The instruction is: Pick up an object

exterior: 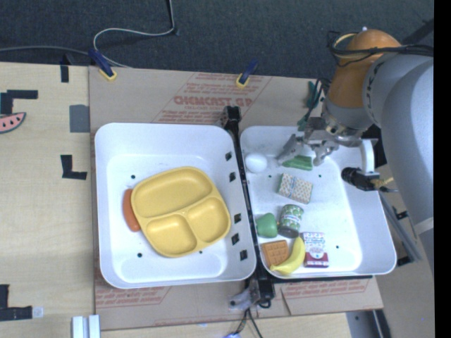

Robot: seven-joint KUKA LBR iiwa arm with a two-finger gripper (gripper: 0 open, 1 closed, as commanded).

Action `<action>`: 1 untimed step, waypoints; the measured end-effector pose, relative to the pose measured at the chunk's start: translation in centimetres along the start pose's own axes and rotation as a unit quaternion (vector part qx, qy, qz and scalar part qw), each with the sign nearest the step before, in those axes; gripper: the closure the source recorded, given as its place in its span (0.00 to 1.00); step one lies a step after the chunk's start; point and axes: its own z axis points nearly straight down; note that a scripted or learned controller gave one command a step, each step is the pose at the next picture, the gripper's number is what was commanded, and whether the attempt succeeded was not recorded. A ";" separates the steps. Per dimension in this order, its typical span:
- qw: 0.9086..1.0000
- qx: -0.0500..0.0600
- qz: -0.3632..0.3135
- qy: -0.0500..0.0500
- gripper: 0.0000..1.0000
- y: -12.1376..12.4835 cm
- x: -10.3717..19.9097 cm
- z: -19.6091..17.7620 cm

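Risk: hand (304,148) spread wide, empty, straddling green flat piece (299,163) at right bin's (352,220) far end | closing may skid over it | cracker block (294,187) just nearer, white ball (256,163) beside, may get nudged.

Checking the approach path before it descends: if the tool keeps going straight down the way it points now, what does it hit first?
Most likely the small green flat item at the top of the right bin; the tool sits right above it. Depth is unclear from this one slanted view, so it may instead land on bin floor just beside it.
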 end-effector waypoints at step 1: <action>1.000 0.000 0.000 0.000 1.00 0.0 0.1 -0.9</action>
